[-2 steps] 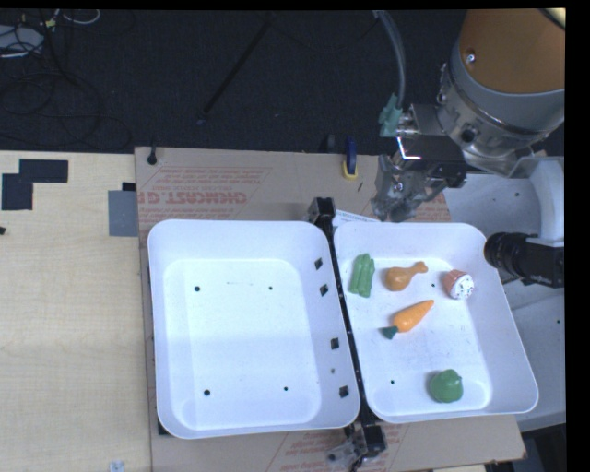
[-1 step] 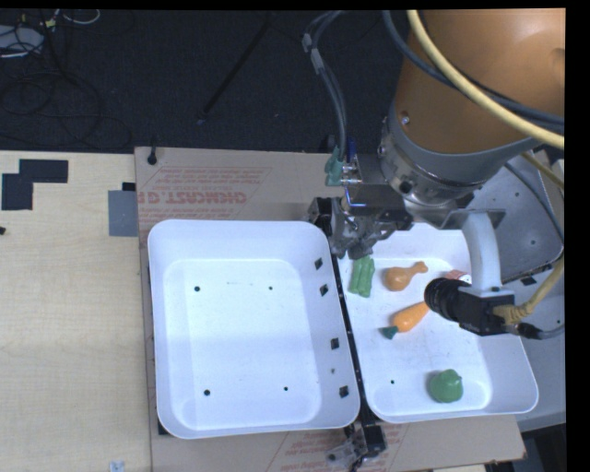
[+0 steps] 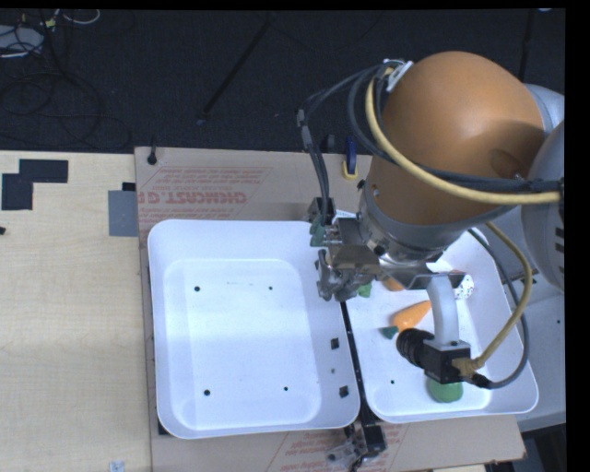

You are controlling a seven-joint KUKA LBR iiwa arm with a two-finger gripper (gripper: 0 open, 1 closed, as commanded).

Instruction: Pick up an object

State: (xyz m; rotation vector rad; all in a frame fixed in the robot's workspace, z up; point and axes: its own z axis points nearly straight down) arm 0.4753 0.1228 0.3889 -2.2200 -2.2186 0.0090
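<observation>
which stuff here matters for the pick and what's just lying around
For the job:
gripper
orange piece, green piece and white piece, all in the right bin

Just lying about:
left bin
cardboard sheet
cables on the dark floor

Left bin [image 3: 240, 332]: wide bare floor, open from above and from left. Right bin [image 3: 392, 392]: rear half roofed by arm [image 3: 452, 138]. Gripper [image 3: 334, 277] low over divider [image 3: 348, 359], toward rear. Obstacles on right bin floor: small green item [image 3: 365, 289] just beside gripper, orange piece [image 3: 412, 315] mid-floor, green cylinder [image 3: 446, 393] near front wall. Bare floor at front-left corner.
</observation>
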